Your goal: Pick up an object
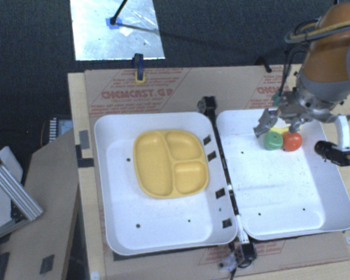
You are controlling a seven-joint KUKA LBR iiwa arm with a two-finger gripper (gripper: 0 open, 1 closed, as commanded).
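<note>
Green object [274, 140] beneath tool [280, 124]

Counts on the bench

Two white bins: left bin [115, 189] and right bin [289, 212]. One yellow tray [168, 164] in the left. Two small objects at the right bin's far side: one green [273, 140], one red [292, 142].
</note>
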